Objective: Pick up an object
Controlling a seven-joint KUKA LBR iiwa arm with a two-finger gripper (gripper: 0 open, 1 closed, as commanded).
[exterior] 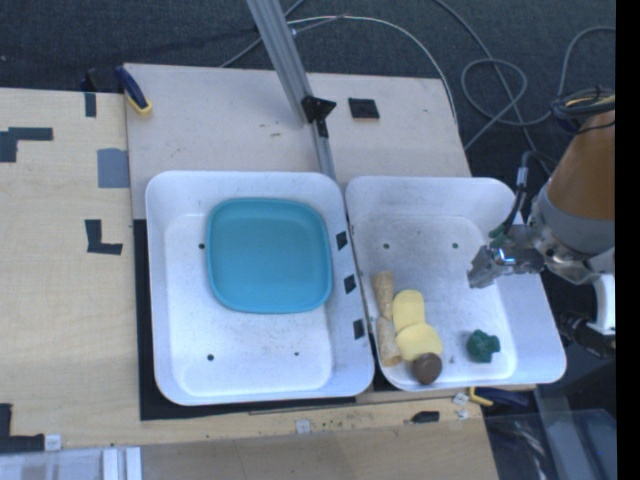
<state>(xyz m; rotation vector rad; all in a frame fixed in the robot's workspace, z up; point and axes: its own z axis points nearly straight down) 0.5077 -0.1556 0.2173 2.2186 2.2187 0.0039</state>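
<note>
Down at the near rim of the right bin [530,368] sits the cluster to choose from: a brown rounded piece [427,368] touching a yellow lump [412,340], a second yellow lump [407,308] just behind it, and a pale stick-like thing [385,316] lying along the bin's left wall. Off to the right, on its own, there's a small green object [483,345]. Over in the left bin [170,298] a blue plate [268,255] lies flat. Further back, the claw [490,265] hangs over the right bin's right side, behind the green object and apart from everything; nothing sits in it, and whether it's spread or closed I can't tell from this angle.

My read: the green object is the smart target, since it stands alone with room on both sides, whereas the yellow pile is packed tight. Come straight down over it, centred, before closing.

Hard to make out: what those yellow lumps actually are, and the arm [585,188] runs off the right edge. Far back, a metal pole [290,63] crosses the desk [230,118].
</note>
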